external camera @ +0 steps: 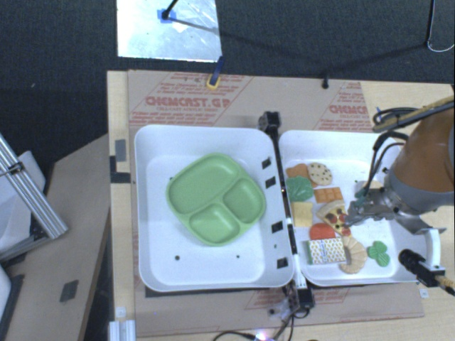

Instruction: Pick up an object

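The camera view looks down on two white bins side by side. The left bin [153, 261] holds a green plate [215, 198] with three parts. The right bin [355, 144] holds a pile of small toy foods on its left side, in the middle right of the frame.

At the top of the pile sits a cookie [320, 172] with dark chips, next to an orange piece [298, 170]. Below them lie a green leaf [298, 188], a brown cracker [328, 195], a yellow cheese square [303, 214] and a pizza slice [332, 212]. Lower down are a red tomato piece [322, 231], a little printed box [326, 251], a croissant [353, 253] and a small green veggie [379, 253].

The arm comes in from the right edge. The gripper [353, 210] is low over the bin, just beside the pizza slice, and may be touching it. I cannot tell if it is spread or pressed together, because it is dark and small here. Nothing can be seen held in it.

The pizza slice is the closest thing to grab. It looks light, hard and smooth, so it may slip. It is flat, so pinching it across its thin edges looks best. The toys sit close together, so a neighbor may get bumped.
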Robot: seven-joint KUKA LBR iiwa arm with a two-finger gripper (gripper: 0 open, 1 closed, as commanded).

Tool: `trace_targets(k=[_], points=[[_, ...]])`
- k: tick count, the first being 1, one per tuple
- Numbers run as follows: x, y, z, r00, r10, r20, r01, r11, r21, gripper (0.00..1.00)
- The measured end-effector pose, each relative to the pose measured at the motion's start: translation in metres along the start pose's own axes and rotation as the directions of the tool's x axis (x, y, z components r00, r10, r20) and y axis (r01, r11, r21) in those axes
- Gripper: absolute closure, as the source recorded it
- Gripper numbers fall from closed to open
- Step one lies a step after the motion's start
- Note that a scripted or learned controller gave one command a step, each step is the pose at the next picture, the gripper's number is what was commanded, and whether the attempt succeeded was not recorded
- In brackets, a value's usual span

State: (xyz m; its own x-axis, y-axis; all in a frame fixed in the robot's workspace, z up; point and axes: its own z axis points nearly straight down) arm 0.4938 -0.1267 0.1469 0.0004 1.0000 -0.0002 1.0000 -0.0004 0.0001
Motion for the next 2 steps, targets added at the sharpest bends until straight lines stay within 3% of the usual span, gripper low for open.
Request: trace_targets(k=[2], points=[[-0.003, 0.008, -0.075, 1.000, -0.004, 0.000, 0.004, 1.000, -0.002, 1.00]])
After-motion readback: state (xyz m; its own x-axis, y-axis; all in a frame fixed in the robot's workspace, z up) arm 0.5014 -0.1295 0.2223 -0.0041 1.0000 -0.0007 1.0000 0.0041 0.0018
